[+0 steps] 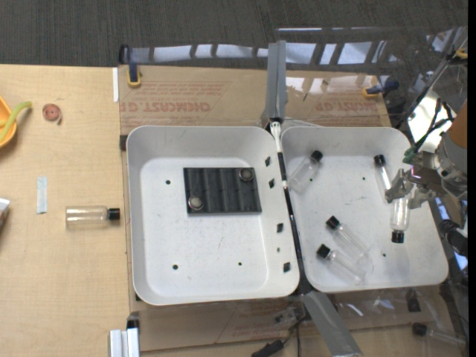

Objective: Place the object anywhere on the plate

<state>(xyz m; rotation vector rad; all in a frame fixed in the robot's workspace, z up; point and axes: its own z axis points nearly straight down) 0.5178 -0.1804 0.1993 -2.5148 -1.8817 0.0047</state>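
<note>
Two white bins are seen side by side on the bench: left bin (pixel 149 222), right bin (pixel 357 277). A dark ribbed plate (pixel 222 190) lies flat in the upper middle of the left bin, with two small round pieces on it, one at its top right corner and one at its bottom left corner. Clear vials with black caps are scattered in the right bin: one near the top left corner (pixel 305 169), two near the bottom centre (pixel 346 236), one by the top right (pixel 381 169). The gripper (pixel 401 188) is seen at the right bin's right edge, with a clear vial (pixel 399 216) hanging cap-down between its fingers. Another vial (pixel 89 215) lies on the bench beyond the left bin's left edge
</note>
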